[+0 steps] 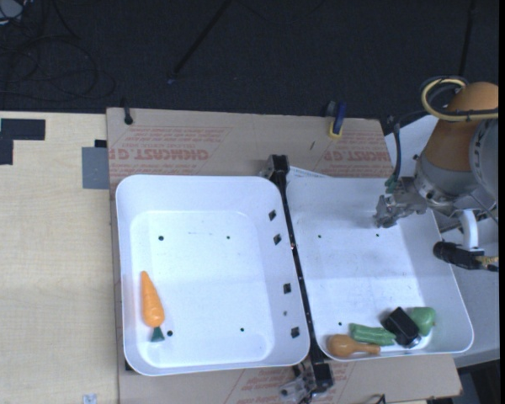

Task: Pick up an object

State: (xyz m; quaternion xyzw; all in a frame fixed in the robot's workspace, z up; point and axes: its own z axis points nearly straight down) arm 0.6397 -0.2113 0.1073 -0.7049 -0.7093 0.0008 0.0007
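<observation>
from above the bench, the arm (pixel 454 154) came in from the right, its orange band close to the edge, and the gripper (pixel 387 213) hung over the far right part of the right bin (pixel 353 251). it was small and dark against the white floor, and i could not tell whether it was apart or together; nothing showed clamped in it.

the things to pick lay well away from the hand. nearer the camera than the gripper, along the near wall of the same bin, sat a small cluster: a black block (pixel 401 325) resting against a green toy (pixel 421 318), a second green piece (pixel 371 335) just beside them, and an orange-brown pear-shaped toy (pixel 350 346) at the left end, touching or nearly touching that green piece.

far across from the hand, in the left bin (pixel 202 192), a toy carrot (pixel 151 301) lay by the left wall, lengthwise, its green tip pointing toward the camera. both bins sat on a sheet of cardboard (pixel 236 146), and a blue clip (pixel 337 118) stood at its far edge, beyond the gripper.
</observation>
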